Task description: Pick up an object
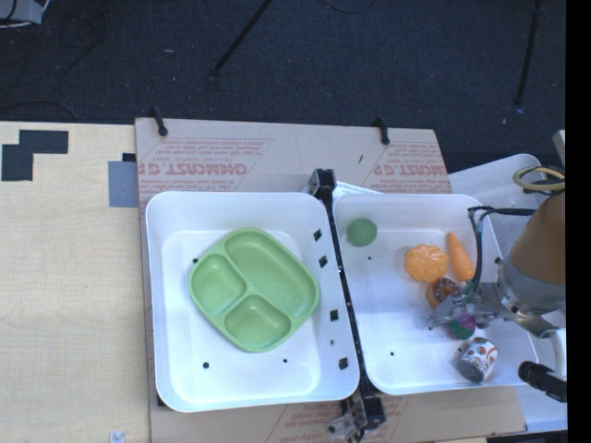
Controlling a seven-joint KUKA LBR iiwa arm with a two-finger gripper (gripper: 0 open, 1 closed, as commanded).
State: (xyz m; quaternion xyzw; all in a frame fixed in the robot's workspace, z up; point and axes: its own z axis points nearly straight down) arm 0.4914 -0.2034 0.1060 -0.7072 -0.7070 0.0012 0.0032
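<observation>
A pale wood worktop (65, 275) under dark carpet carries a cardboard sheet (277, 160) with two shallow white bins side by side. The right bin (397, 358) holds the loose things. Near its three o'clock edge a small cluster sits tangled together: a reddish-brown piece (441, 292) and a purple-green bit (463, 324), too small to name. The hand (459, 313) is down among them, its thin fingers seemingly splayed around the clutter, but whether they grip anything I cannot tell. Just at twelve o'clock of the cluster lie an orange fruit (426, 263) and a toy carrot (460, 256); a green ball (361, 233) rests toward eleven o'clock; a patterned cup (476, 358) lies at five. The left bin (175, 358) holds a green divided plate (254, 289). The arm's body (543, 257) is cut off at the frame's right.
</observation>
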